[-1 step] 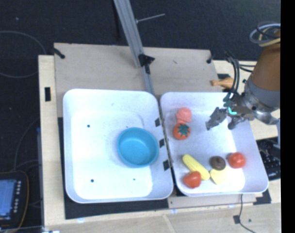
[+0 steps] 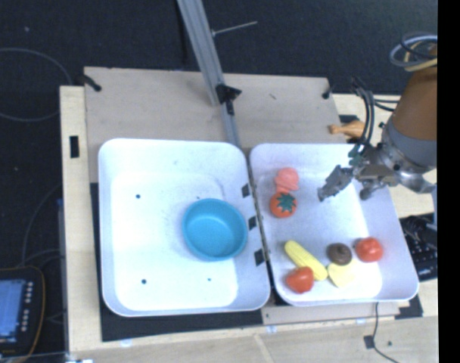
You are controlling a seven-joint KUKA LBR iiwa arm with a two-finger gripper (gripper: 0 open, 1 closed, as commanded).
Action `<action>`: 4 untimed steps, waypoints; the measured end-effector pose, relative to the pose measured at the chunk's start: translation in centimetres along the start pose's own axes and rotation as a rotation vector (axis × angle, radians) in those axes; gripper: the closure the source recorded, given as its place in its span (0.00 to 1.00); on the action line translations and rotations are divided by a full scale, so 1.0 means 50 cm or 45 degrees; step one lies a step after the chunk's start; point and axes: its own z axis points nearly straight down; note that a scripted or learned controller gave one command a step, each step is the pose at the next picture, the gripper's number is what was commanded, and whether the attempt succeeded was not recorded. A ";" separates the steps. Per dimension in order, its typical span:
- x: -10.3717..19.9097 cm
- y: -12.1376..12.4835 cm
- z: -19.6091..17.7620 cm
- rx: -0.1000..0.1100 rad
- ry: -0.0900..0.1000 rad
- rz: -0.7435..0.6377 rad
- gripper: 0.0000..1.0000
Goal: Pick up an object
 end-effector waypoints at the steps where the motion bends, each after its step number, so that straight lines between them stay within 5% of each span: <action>1: -0.004 -0.015 0.123 0.008 -0.002 0.006 0.00; 3: -0.009 0.002 0.330 0.007 -0.002 0.008 0.00; 4: -0.009 0.006 0.300 -0.002 0.001 0.019 1.00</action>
